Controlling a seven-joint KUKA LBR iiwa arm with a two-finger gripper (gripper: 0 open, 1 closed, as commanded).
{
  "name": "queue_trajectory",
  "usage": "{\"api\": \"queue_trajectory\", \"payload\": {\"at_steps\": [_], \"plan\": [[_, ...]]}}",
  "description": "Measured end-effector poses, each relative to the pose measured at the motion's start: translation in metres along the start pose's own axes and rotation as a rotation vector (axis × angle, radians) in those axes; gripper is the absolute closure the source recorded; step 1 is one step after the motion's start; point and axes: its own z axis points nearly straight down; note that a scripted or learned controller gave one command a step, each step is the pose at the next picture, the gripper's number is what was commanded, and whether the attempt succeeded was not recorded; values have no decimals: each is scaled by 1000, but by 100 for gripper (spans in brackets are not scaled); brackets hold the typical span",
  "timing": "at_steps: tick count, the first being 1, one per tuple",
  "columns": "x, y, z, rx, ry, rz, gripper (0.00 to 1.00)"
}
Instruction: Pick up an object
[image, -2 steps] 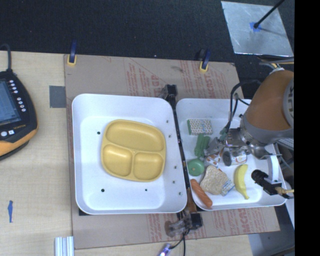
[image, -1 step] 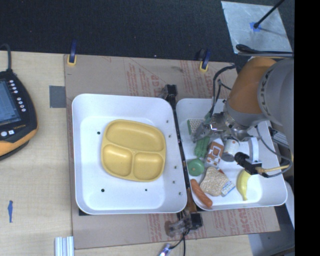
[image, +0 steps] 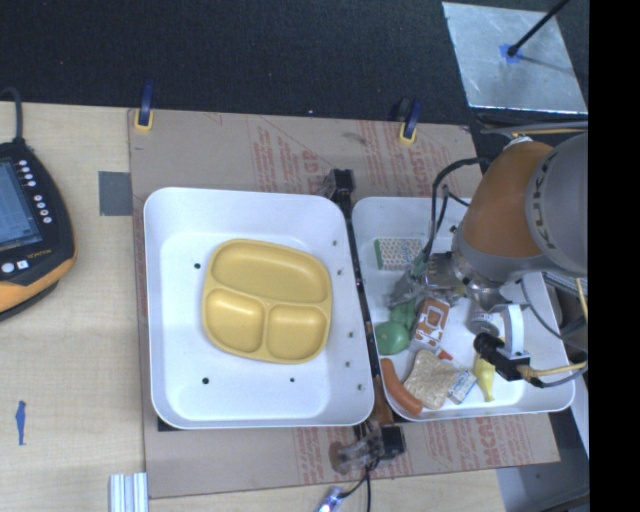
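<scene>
White plastic forms the two shallow bins set side by side on a cardboard sheet (image: 250, 140) that covers the wooden bench (image: 70, 380). Left bin (image: 170, 300): holds a yellow divided plate (image: 268, 299), lying flat near the bin's centre, its three compartments facing up. Right bin (image: 372, 215): holds a cluster of small objects. A green object (image: 397, 330) lies beside the bin's left wall; an orange-and-white packet (image: 432, 322) lies just right of it. A green-speckled card (image: 398, 250) rests toward the far end of the bin. At the near end, a sausage-shaped brown object (image: 398, 388) lies along the edge, touching a beige speckled slab (image: 430, 378); a small yellow object (image: 484, 378) lies further right.

Grey arm with orange band (image: 505, 205): enters from the right and reaches down over the right bin. Claw (image: 425, 285): positioned low above the cluster, close to the orange-and-white packet and the green object. Whether the claw is wide, narrow or holding anything cannot be told, as the metal parts merge with the objects beneath. Black cables (image: 440, 200) loop around the wrist.

Handheld controller with orange trim (image: 25, 235): rests on the bench at the far left. Two yellow clamps (image: 145, 118) pin the cardboard's far edge.
</scene>
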Motion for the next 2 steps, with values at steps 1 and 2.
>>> {"api": "queue_trajectory", "payload": {"at_steps": [1, 2], "plan": [[-1, 1, -11, -1, -2, -3, 100], [57, 26, -101, -2, 2, 1, 100]]}}
